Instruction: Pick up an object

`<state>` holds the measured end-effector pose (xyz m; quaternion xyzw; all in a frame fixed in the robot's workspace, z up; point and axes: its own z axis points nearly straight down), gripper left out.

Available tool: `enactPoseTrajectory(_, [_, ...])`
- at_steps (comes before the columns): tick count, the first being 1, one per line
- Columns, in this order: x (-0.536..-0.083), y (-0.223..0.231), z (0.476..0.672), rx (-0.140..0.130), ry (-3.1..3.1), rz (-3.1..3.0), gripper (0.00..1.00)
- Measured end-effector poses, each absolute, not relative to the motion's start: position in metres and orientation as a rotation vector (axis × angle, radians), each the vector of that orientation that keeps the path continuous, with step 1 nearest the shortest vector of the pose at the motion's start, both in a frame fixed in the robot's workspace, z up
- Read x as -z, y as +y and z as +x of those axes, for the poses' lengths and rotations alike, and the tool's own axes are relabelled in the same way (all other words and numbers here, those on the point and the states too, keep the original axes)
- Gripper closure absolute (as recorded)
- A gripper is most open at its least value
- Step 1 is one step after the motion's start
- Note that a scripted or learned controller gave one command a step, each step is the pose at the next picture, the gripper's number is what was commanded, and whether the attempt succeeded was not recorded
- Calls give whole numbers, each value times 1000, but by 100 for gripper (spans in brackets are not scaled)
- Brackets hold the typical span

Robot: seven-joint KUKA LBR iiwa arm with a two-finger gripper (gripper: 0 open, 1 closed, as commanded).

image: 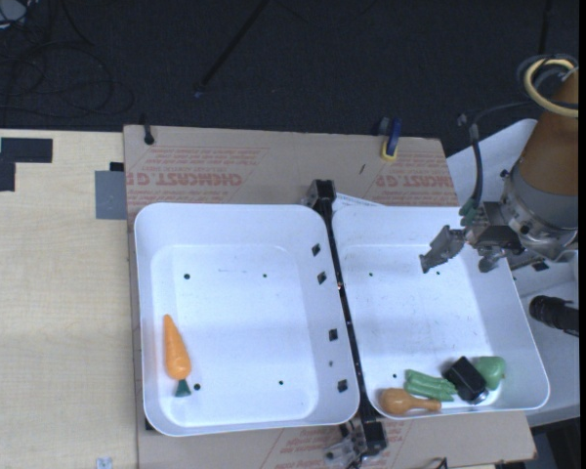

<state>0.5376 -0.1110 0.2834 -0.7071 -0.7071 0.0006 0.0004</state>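
An orange toy carrot (176, 349) with a green stub lies at the left side of the left bin (234, 225). In the right bin (410, 311), at the front right corner, lie a green toy vegetable (431, 385), a black block (466, 378), a green rounded piece (490, 368) and an orange pear-shaped toy (407, 402), packed close together. My gripper (437, 255) hangs over the right bin's far right part, well above and behind that cluster. Nothing shows between its fingers.
Both bins sit on a cardboard sheet (273, 169) with red lettering. A black clamp strip (337, 301) joins the bins down the middle. A blue and yellow clip (391, 141) stands at the cardboard's far edge. The wooden bench (49, 301) stretches to the left.
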Motion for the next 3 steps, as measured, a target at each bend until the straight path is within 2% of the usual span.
enactPoseTrajectory(1, [-473, -33, 538, 20, -2237, -2222, 0])
enactPoseTrajectory(2, [-473, -35, 537, -7, -2225, -2215, 100])
enactPoseTrajectory(3, [-530, 32, 506, 5, -2231, -2214, 100])
